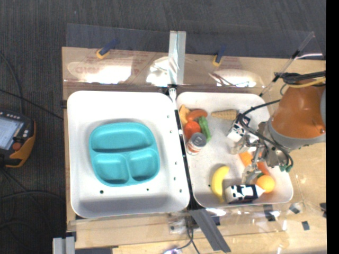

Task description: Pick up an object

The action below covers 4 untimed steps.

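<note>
Two shallow white plastic bins are seen side by side on a pale wooden bench (127, 62). In the left bin (79, 194), near its middle, a glossy teal plastic tray (124, 152) with three moulded compartments is set. The right bin (222, 205) carries a scatter of small items. At its far left corner, a cluster is packed: an orange-red rounded piece (197, 114), a green elongated piece (204, 128) and a small cylindrical can with a grey metal lid (196, 141). Near the far edge, a tan, ridged ice-cream cone (224, 114) is laid on its side. At the near edge, a smooth, curved yellow banana (219, 179) is found just beside a boxy black-and-white item (242, 192), with a round orange fruit (266, 183) touching that item's right end. The grey arm with its orange band (299, 115) is reached over the right edge of this bin; the gripper (253, 160) is lowered over an orange carrot-like piece (246, 157) toward the right side. Whether the gripper is released or clenched cannot be told amid cables and metal parts.
</note>
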{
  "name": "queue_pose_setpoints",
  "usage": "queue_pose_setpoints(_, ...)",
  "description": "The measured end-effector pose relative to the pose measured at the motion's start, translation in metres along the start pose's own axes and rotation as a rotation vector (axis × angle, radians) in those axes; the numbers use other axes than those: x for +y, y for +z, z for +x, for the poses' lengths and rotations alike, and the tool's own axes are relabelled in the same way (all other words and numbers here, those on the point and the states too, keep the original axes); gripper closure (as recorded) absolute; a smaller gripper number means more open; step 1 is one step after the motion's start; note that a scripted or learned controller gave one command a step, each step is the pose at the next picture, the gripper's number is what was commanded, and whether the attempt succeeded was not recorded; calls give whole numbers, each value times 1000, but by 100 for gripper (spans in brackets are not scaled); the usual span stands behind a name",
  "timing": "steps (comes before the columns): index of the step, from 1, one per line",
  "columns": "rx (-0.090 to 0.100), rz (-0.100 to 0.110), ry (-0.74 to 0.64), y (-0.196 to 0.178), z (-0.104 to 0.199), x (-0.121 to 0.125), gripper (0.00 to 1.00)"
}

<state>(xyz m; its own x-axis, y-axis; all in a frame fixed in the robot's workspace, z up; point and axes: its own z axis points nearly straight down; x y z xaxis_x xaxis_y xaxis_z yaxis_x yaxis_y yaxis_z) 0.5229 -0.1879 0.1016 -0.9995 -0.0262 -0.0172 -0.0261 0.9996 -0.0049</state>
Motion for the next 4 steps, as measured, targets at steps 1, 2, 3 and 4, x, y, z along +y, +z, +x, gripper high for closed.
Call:
queue_pose_setpoints(1,-2,-1,18,9,3,-2,0)
queue_pose_setpoints(2,-1,1,17,0,2,-1,100)
queue_pose_setpoints(3,0,-2,120,11,-84,44,100)
queue_pose_setpoints(4,3,-1,121,12,-83,44,0)
